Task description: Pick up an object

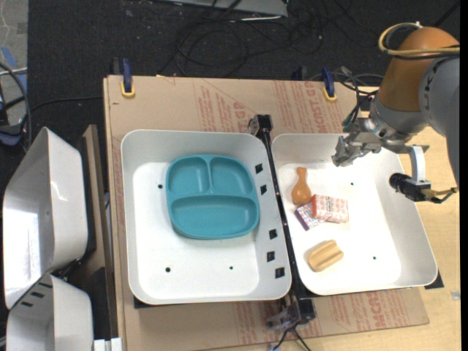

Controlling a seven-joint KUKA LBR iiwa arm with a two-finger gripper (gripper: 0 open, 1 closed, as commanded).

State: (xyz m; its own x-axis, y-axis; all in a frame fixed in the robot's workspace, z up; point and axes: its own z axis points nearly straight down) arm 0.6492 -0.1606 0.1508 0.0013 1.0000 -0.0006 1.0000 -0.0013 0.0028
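The right bin point(409, 225) holds three small objects: an orange-brown drumstick-shaped piece point(301, 187), a red and white packet point(324, 210) and a tan bread-like roll point(324, 255). My gripper point(345, 156) hangs over the far part of the right bin, up and to the right of the drumstick piece and apart from it. No object shows between its fingers. The left bin point(146, 218) carries a teal divided plate point(212, 196).
Both bins rest on a cardboard sheet point(197, 101) held by clamps at its far edge. A black divider bar point(274, 210) runs between the bins. White tubs point(40, 210) stand off the bench at the left. Cables lie on the dark floor behind.
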